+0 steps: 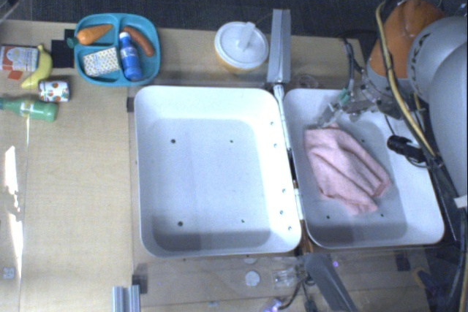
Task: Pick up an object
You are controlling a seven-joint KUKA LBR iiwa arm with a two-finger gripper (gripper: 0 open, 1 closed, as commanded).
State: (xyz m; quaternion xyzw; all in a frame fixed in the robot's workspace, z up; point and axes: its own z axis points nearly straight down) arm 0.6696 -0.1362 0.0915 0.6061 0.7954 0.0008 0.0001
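Note:
A crumpled pink cloth [344, 168] lies in the right white bin [417, 219], spread from its middle toward the lower right. My gripper [335, 109] hovers at the bin's far edge, just above the cloth's upper left corner, and is not touching it. It is open, with nothing between the fingers. The grey arm with its orange band [409, 25] comes in from the upper right.
The left white bin [212, 172] sits beside the right one, with a metal divider post [278, 47] behind them. On the bench to the left are a blue toy-food tray [117, 47], a white lidded cup [241, 46], a banana, a can and a green bottle [29, 109].

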